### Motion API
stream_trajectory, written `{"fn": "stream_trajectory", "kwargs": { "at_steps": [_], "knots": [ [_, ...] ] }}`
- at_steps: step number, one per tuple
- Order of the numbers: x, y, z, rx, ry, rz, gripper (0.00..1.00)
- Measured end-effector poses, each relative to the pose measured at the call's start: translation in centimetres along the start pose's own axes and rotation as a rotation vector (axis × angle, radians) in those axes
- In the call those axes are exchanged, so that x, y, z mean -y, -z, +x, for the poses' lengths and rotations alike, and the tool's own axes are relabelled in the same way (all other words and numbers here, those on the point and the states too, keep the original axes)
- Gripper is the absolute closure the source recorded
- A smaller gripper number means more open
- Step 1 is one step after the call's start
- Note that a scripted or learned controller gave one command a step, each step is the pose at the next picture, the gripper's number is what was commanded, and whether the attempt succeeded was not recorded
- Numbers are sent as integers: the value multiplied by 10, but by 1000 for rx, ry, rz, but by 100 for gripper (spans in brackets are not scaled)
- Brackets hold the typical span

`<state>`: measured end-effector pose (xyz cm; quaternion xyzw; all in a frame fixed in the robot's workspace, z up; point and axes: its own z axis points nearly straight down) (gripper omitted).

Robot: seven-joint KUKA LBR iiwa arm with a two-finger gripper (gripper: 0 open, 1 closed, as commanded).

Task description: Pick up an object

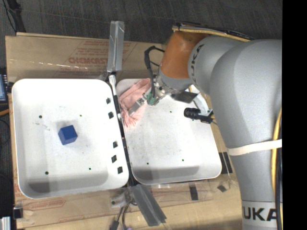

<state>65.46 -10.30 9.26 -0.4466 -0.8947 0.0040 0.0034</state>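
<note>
Grey and bulky, my own arm point(240, 95) sits closest to the lens and crowds the right side of the view. Reading from the left: the left shallow white bin point(29, 176) holds a small blue cube point(67, 134) lying alone, well apart from me. Across the divider, the right shallow white bin point(206, 169) has a crumpled pink cloth point(131, 102) bunched into its upper left corner, against the divider. My pincer point(149, 99) is down at the cloth's right edge, touching it or just about. The cloth spreads left and a little downward from my tips, its long axis running roughly down along the divider. Whether my tips are spread or pinching fabric I cannot tell; they are too small and half lost against the folds. My arm comes in from the right, the orange band point(178, 56) bent over the bin's top edge, wrist angled down and leftward. I judge the cloth my likely target
</note>
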Motion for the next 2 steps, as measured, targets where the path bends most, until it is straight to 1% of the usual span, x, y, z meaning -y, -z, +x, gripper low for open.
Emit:
{"fn": "stream_trajectory", "kwargs": {
  "at_steps": [1,2],
  "knots": [
    [-2,10,1,-1,4,-2,100],
    [-38,146,52,2,-149,-9,100]
  ]
}}
